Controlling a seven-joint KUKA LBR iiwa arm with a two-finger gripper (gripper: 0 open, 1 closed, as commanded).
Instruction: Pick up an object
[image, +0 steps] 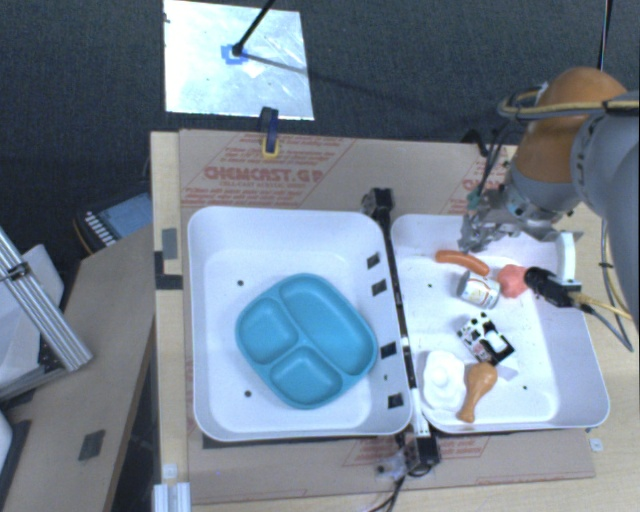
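The grey metal gripper (480, 232) hung over the right white bin (570, 350), just above a long orange sausage (463, 261) lying flat near the back. I could not tell how its fingers stood.

robot lab: kuka arm (585, 140), white bins (290, 230) on cardboard-topped bench (300, 165).

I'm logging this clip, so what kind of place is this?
Probably a robotics lab's grasping test bench: a robot arm reaches over two white bins, one holding a blue divided plate, the other toy food like a drumstick.
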